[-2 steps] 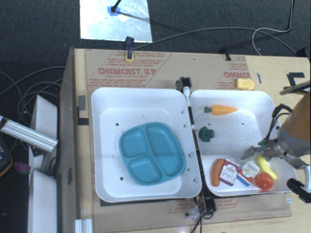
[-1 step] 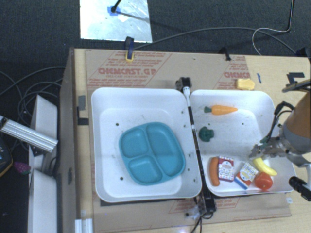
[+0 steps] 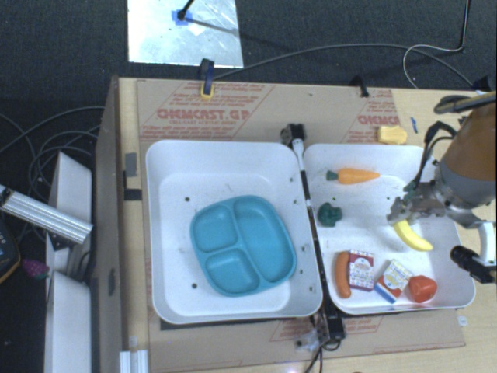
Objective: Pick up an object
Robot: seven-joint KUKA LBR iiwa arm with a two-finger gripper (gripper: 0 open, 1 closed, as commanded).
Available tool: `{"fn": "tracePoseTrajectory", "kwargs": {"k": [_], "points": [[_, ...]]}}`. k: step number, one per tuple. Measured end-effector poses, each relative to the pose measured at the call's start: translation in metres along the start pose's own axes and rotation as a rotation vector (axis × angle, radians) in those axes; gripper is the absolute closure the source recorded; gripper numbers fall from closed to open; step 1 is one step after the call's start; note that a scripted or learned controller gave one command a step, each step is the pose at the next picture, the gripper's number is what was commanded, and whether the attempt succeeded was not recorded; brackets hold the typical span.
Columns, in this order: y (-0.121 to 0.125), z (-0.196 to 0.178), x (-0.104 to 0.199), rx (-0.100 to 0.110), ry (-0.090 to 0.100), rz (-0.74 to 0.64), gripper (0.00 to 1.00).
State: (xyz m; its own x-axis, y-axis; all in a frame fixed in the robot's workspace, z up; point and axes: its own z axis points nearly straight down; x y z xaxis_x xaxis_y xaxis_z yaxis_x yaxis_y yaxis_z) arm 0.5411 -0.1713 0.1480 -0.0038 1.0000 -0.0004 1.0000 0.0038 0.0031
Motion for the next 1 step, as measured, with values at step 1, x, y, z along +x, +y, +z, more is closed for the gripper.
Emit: {"fn": "tracePoseTrajectory", "kwargs": {"k": [1], "points": [[-0.0302, -0.0588, 0.0832, 0.000, 0.001, -0.001, 1.00]]}}
